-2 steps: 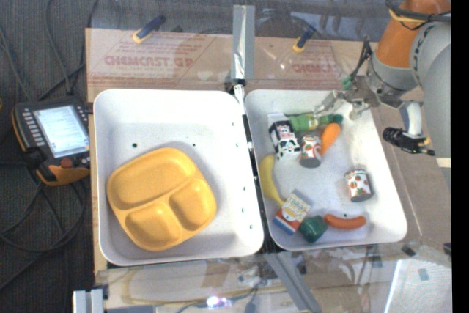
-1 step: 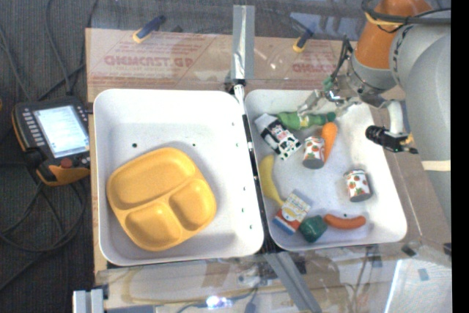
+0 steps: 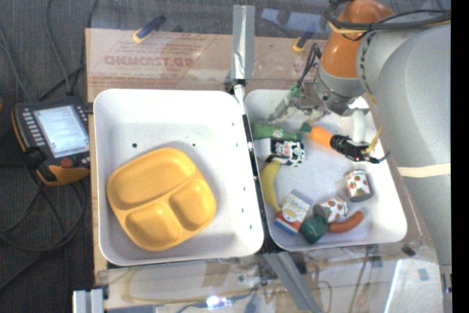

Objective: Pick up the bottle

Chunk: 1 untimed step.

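camera view | pincer (image 3: pixel 291 108) over right bin's (image 3: pixel 388 227) back | near green bottle (image 3: pixel 272 132)

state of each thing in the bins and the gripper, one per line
gripper: low over the right bin's far end, near the bottle
bottle: green, lying on its side
banana: lying flat by the divider
yellow tray: right way up in the left bin
carton: tipped over
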Tool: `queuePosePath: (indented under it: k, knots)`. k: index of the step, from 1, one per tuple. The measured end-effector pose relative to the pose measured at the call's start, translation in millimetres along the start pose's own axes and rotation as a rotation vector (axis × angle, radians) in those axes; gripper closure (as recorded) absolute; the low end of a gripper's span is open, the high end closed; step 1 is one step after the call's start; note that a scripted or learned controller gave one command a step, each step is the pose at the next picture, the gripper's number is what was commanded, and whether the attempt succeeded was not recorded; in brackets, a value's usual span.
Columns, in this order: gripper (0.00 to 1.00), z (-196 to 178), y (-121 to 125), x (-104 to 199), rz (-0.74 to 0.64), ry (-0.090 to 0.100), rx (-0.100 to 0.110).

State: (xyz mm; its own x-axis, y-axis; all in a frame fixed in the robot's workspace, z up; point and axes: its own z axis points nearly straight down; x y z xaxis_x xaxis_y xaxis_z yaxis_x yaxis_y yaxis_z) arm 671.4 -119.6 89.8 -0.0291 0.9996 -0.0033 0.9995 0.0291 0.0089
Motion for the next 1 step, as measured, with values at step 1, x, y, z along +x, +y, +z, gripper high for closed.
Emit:
queuePosePath:
  k: [1]
  knots:
    - [0.00,-58.9,-4.9,-95.2,-0.089,-0.001,0.008]
